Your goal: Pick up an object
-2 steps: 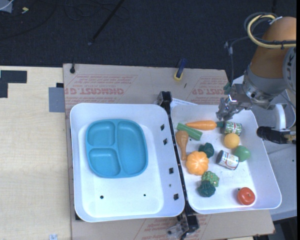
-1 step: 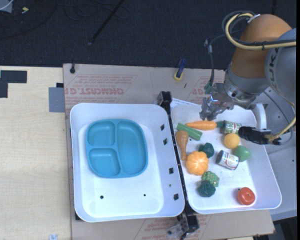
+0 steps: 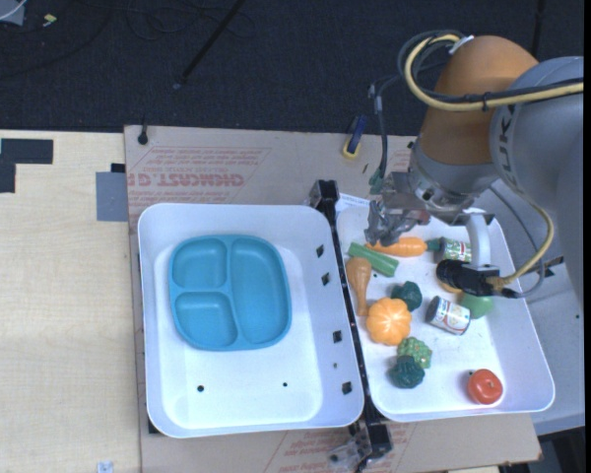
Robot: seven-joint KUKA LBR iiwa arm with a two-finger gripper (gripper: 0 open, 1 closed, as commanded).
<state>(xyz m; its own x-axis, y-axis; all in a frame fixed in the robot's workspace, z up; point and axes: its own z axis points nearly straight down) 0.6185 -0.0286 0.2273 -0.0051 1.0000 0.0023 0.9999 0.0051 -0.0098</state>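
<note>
— Start at the left bin. What's in it?

— A blue divided plate. Behind that bin, red print on the cardboard sheet sits upside down; I can't read it.

— And right of that bin?

— The second bin, full of toy food: an orange pumpkin, broccoli, two small cans, a red tomato at its near right corner.

— The gripper?

— At that bin's far end, right over a carrot. Whether it's open or gripping, I can't tell from here.

— The room?

— Pale wooden bench, dark floor with cables behind.
</note>
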